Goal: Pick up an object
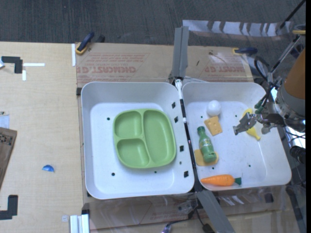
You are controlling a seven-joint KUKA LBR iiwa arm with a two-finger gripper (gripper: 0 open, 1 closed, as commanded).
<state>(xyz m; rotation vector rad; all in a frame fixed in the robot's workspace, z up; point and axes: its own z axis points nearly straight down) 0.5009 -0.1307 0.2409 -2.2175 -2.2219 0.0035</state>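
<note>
We see the desk (34,130) carrying two white bins side by side. The left bin (97,144) holds a green plate (145,139) with three compartments, lying flat near its middle. The right bin (267,164) holds the small things. The arm (296,89) comes in over the right bin's right edge, and its gripper (248,125) hangs above the right half of that bin, beside a yellow piece (252,130) that looks like a banana; whether the gripper touches it or holds it we cannot tell, nor how its jaws stand.

A green bottle (206,143) lies near the right bin's left edge, its lower end over a yellow slice (200,157). A carrot (221,180) lies along the near edge. An orange cheese wedge (213,125) sits just above the bottle, and a white ball (214,108) rests just beyond the wedge, toward the far edge.

On the desk's left part lies a small blue thing (47,168).
</note>
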